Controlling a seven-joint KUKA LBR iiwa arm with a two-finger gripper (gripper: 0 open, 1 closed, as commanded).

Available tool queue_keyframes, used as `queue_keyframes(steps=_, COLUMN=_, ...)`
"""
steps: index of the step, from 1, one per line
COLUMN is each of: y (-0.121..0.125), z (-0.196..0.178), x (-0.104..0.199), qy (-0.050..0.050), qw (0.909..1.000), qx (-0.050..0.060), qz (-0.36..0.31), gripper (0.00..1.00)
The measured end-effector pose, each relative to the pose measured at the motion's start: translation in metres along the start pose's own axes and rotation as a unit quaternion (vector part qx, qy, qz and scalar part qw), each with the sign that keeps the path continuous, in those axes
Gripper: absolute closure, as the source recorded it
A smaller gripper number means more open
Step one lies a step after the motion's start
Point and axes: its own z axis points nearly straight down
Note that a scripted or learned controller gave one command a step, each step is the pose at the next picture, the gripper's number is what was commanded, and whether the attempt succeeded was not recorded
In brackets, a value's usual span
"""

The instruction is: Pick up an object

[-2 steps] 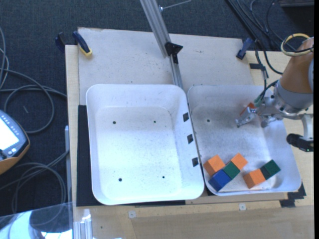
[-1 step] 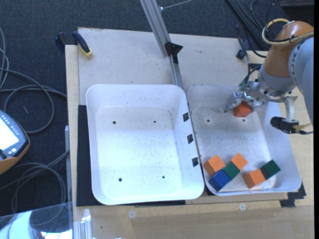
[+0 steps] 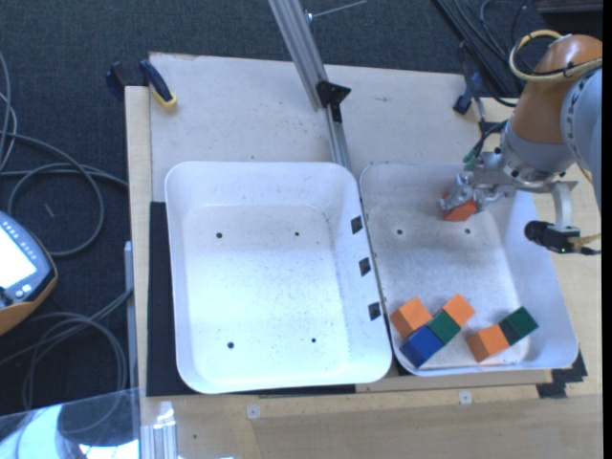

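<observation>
I've got the arm (image 3: 555, 103) reaching in from the right, gripper (image 3: 466, 197) over the far part of the right bin (image 3: 535, 285). The fingers are narrow, w/ a small orange-red block (image 3: 460, 210) between their tips, so it looks gripped; can't tell if it's lifted off the bin floor or touching it. Rest of the blocks sit clustered at the near edge of the right bin: orange block (image 3: 412, 314) touching a green block (image 3: 444, 326) and a blue block (image 3: 421, 345), another orange one (image 3: 458, 308) just beside them, then an orange block (image 3: 488, 341) next to a dark green block (image 3: 518, 324) further right. Left bin (image 3: 191, 256) sits alongside, touching the right one.
</observation>
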Motion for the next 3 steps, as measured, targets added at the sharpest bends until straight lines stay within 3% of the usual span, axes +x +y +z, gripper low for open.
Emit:
queue_keyframes(steps=1, y=0.004, z=0.012, x=0.071, qy=0.002, qw=1.0000, qx=0.003, qz=-0.002, gripper=1.00)
queue_keyframes(steps=2, y=-0.029, z=-0.094, x=0.172, qy=0.003, qw=1.0000, qx=-0.002, qz=-0.003, gripper=1.00)
queue_keyframes(steps=3, y=-0.078, z=-0.088, x=0.241, qy=0.003, qw=1.0000, qx=0.005, qz=-0.003, gripper=1.00)
